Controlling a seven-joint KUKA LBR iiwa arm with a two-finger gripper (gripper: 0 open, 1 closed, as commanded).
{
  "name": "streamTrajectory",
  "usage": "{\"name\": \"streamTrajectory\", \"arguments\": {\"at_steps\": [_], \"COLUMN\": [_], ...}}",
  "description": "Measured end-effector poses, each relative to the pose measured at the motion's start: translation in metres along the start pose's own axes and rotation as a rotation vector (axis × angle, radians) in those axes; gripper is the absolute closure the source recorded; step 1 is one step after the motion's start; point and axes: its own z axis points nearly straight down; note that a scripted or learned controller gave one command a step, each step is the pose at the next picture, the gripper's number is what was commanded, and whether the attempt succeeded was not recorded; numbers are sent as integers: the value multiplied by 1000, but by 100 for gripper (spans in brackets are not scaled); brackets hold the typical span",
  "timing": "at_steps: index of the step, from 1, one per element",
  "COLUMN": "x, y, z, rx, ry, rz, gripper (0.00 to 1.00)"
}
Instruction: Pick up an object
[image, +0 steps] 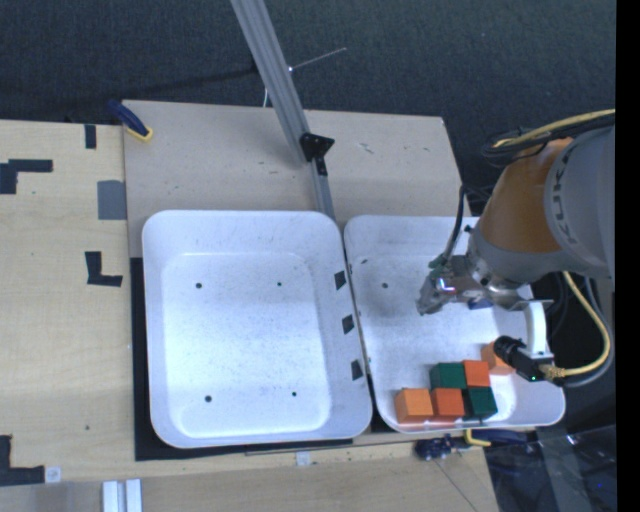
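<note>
While scanning from left, we found left bin (170, 300) bare on tabletop (220, 150). Right bin (390, 240) held orange and green blocks (450, 390) clustered at near corner. Gripper (438, 292) hung above bin's bare middle, well apart from blocks; we could not tell its opening, nothing seen held. We judged approach step in hand; next move called for shifting over blocks, then descending.

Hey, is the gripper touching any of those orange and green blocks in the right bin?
Apart. The camera view shows bare white bin floor between the gripper and the blocks clustered at the bin's near edge.
</note>
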Motion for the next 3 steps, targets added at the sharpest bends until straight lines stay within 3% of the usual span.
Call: {"name": "streamTrajectory", "arguments": {"at_steps": [2, 3], "x": [-3, 50], "y": [5, -11], "z": [-107, -95], "rx": [-3, 5], "ry": [-1, 1], "rz": [1, -3], "gripper": [100, 100]}}
